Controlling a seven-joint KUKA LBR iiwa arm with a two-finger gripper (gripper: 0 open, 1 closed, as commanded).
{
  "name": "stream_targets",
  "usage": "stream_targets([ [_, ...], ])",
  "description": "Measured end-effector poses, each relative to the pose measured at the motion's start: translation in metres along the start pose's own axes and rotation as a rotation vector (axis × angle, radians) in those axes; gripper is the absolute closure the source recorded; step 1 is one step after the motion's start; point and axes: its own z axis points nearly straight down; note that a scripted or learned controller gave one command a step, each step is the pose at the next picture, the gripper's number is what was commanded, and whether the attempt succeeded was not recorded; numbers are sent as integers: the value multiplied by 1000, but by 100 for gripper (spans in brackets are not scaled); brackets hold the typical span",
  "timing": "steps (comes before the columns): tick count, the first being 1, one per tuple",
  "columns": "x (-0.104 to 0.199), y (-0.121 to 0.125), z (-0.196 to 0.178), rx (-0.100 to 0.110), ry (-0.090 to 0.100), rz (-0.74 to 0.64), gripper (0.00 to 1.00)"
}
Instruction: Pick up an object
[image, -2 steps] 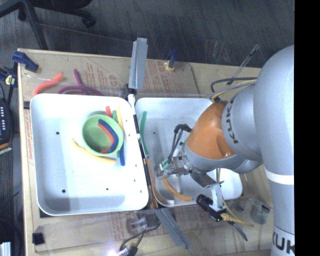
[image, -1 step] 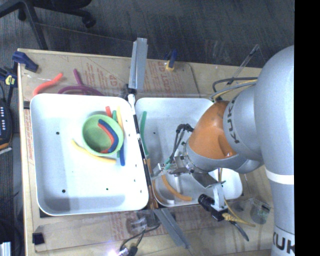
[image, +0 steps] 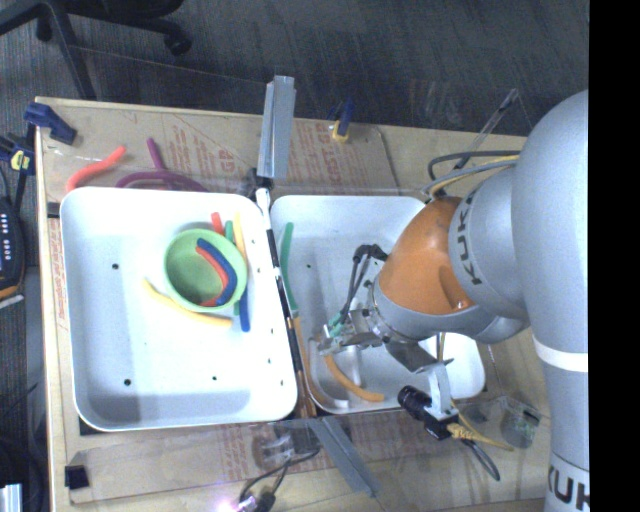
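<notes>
Your claw (image: 338, 340), its opening impossible to tell, sits low at the right bin's (image: 330, 215) near edge over an orange strip (image: 356, 388), probably light and bendy, best pinched mid-length.

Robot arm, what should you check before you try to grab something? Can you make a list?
1. End effector is over the right bin: ok.
2. Something to grab is nearby: ok, an orange curved piece lies just below it.
3. Fingers ready: cannot tell, the wrist hides them.
4. Already holding something: cannot tell.
5. Green stick on the right bin's left wall is out of the way: ok.
6. Green bowl sits apart in the left bin: ok.
</notes>
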Motion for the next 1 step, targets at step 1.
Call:
stream_targets([
  [1, -1, 0, 0, 0, -2, 1, 0],
])
